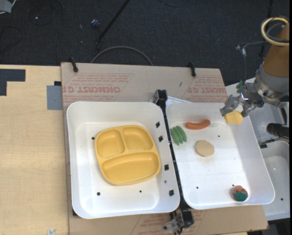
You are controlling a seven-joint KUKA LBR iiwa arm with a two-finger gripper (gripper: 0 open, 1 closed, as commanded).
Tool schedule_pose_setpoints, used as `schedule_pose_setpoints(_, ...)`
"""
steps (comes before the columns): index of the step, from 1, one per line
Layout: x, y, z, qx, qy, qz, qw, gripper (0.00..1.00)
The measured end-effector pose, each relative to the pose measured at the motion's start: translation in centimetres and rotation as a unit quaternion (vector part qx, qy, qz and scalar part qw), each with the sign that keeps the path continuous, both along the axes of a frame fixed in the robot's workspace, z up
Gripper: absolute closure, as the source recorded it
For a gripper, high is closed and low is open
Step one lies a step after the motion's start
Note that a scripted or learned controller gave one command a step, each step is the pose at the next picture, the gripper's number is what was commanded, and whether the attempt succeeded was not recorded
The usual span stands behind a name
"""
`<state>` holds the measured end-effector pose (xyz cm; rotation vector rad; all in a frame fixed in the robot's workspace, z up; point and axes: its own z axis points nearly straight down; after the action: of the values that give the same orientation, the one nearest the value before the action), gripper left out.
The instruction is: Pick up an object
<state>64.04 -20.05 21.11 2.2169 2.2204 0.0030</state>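
Above the right bin's (263,170) far corner, the gripper (235,107) pinched a yellow block (233,117); its arm (276,58) was cut off. Cardboard (136,84) lettering read upside down, indistinct.

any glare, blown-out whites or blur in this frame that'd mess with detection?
Camera view: even overhead light with soft shadows. The right bin and left bin are near-white, so their rims wash out. The yellow tray has a mild sheen, no hard glare. The gripper and the yellow piece at it look slightly soft. The floor behind is dark and underexposed.
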Motion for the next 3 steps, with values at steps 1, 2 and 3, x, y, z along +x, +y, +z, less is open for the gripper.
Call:
schedule_pose_setpoints(1,-1.4,5.0,1.2,0.002,0.003,0.002,1.0,1.0)
schedule_pose_setpoints(2,-3.0,10.4,0.2,0.0024,0.005,0.002,1.0,1.0)
schedule_pose_setpoints(3,-4.5,15.2,1.4,0.0018,0.004,0.001,1.0,1.0)
